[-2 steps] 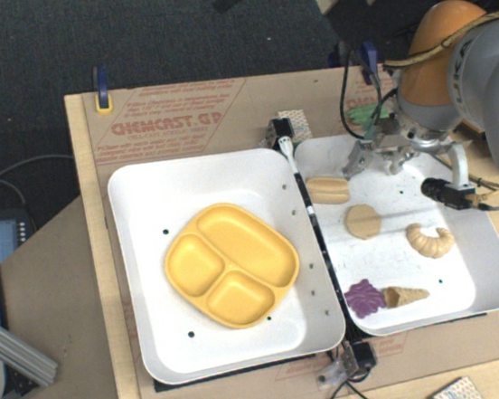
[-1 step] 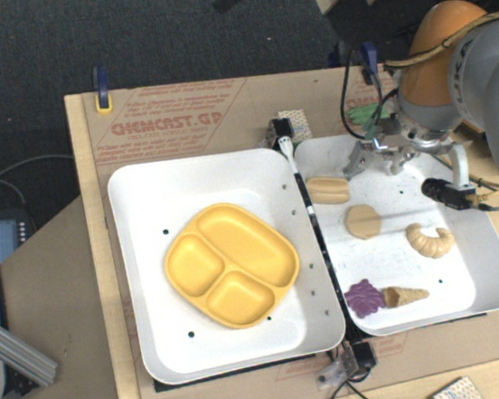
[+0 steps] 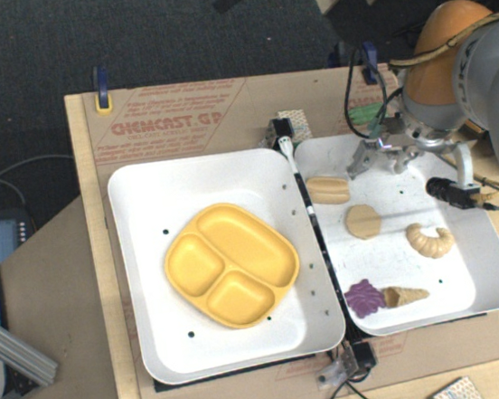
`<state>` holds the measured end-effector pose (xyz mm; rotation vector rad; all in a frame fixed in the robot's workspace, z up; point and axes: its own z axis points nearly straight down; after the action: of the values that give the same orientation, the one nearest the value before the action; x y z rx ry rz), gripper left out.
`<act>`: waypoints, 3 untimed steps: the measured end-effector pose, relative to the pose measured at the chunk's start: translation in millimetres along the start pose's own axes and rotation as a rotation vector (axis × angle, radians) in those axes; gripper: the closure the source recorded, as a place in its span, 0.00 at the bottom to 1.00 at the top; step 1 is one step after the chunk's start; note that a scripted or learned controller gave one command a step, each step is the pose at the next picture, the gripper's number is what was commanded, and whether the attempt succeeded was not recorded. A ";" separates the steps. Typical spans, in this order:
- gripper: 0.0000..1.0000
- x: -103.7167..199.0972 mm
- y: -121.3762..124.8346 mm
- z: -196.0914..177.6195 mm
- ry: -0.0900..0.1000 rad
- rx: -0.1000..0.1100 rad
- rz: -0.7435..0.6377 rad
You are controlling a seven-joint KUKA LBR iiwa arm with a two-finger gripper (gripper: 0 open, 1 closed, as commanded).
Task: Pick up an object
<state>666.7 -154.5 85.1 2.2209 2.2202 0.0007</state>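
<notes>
Hovering over my right bin's (image 3: 480,291) far edge, the gripper (image 3: 388,154) has fingers spread, holding nothing; bread roll (image 3: 328,190) just below-left, croissant (image 3: 430,240) nearer me.

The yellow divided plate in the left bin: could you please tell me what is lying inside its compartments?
All three compartments of the yellow divided plate show bare yellow plastic, with no food in them. The plate rests on the floor of the left bin; whatever lies beneath the plate is covered.

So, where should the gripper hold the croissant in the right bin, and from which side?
Probably across the thick middle of the croissant, coming straight down from above. It lies flat and curved, with open bin floor around it, and its tips taper too much to hold well.
</notes>
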 end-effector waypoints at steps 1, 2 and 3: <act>0.00 -26.4 -0.1 0.0 -0.002 -0.001 0.002; 0.00 -27.1 0.3 -0.1 -0.001 -0.002 0.000; 0.00 -29.3 0.3 -0.1 -0.001 -0.002 0.000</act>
<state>667.0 -183.8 85.2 2.2189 2.2192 0.0011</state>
